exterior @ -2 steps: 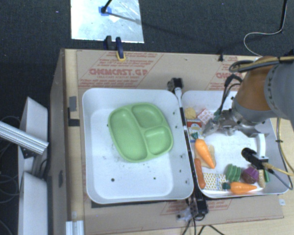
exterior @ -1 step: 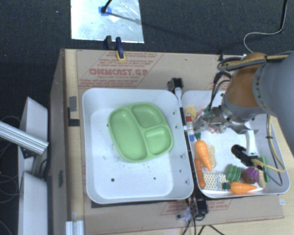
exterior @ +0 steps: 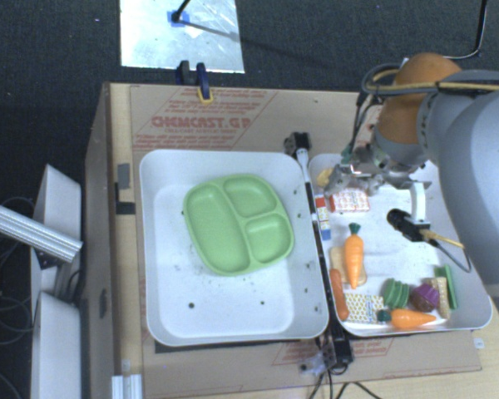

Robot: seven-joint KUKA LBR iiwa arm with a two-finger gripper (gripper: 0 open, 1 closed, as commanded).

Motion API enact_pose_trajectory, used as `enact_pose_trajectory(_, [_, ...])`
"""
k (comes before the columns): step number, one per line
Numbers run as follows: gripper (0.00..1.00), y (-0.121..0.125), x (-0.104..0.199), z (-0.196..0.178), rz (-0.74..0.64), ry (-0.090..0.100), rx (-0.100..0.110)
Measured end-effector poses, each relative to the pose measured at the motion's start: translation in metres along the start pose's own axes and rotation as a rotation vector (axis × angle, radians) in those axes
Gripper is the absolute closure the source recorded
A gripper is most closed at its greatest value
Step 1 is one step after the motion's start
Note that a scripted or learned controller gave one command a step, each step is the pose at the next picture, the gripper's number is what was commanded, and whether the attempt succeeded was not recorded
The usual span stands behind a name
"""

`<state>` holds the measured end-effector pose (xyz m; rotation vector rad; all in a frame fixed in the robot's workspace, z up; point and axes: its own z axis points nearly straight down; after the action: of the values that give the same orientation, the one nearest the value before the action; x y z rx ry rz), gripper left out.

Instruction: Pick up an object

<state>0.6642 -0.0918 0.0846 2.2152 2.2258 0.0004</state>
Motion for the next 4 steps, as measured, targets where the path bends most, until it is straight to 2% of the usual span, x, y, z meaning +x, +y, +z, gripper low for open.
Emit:
enact_pose_trajectory(1, [1.00, 0.001, 0.000, -0.011, -0.004, -0.001, -0.003])
enact_pose_trajectory(2, [1.00, -0.051, 0.034, -0.101, -0.001, 0.001, -0.003])
enact_pose_trajectory(3, [1.00, -0.133, 0.039, -0.167, 0.004, 0.001, -0.001])
enact_pose_trajectory(4, [1.00, -0.165, 0.013, -0.182, 0.004, 0.000, 0.000])
